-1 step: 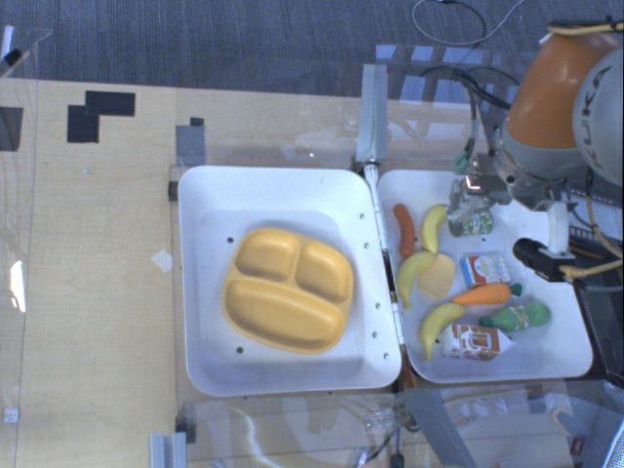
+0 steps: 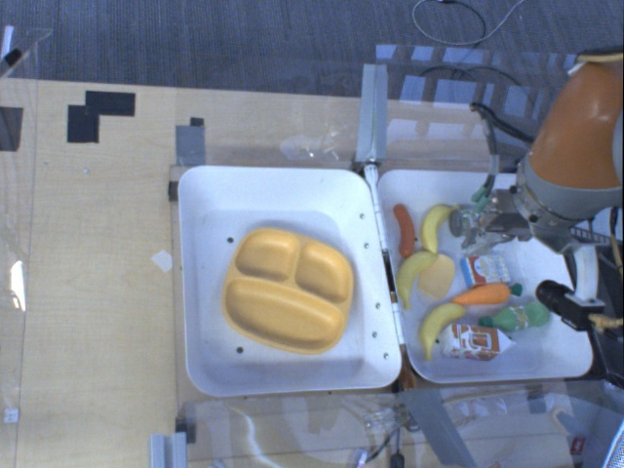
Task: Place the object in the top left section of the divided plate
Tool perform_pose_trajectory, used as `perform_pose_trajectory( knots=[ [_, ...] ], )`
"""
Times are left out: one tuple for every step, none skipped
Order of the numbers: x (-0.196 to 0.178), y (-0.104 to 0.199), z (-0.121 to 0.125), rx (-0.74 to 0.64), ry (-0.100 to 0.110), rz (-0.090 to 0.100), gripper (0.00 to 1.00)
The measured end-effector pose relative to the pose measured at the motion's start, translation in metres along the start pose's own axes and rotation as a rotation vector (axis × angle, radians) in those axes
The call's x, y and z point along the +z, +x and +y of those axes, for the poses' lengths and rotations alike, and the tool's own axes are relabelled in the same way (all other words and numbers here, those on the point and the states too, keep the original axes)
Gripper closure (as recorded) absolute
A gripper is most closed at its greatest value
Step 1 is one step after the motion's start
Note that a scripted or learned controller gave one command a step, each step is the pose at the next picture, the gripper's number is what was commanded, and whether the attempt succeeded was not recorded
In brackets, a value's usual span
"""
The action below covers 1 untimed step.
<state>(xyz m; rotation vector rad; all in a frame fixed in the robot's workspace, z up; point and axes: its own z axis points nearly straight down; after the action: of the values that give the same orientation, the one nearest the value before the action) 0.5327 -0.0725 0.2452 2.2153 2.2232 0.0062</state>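
End effector (image 2: 480,224), grip state unclear, hovers over right bin (image 2: 575,359); divided plate (image 2: 289,289) lies well left.

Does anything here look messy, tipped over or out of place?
Only slightly: the yellow divided plastic plate sits rotated in the left white bin, and the toy foods lie jumbled in the right white bin. Nothing looks spilled or broken.

Bright, even light falls from above me. My bins (image 2: 283,188) glare near white, shadows lie soft beneath the plate (image 2: 289,289), clear panels glint at the left edge, and detail blurs slightly.
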Motion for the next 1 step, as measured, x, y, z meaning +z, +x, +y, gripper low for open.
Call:
perform_pose_trajectory(
  knots=[
    [-0.0137,-0.1014,0.0159,-0.155,-0.003,-0.004,1.0]
  ],
)
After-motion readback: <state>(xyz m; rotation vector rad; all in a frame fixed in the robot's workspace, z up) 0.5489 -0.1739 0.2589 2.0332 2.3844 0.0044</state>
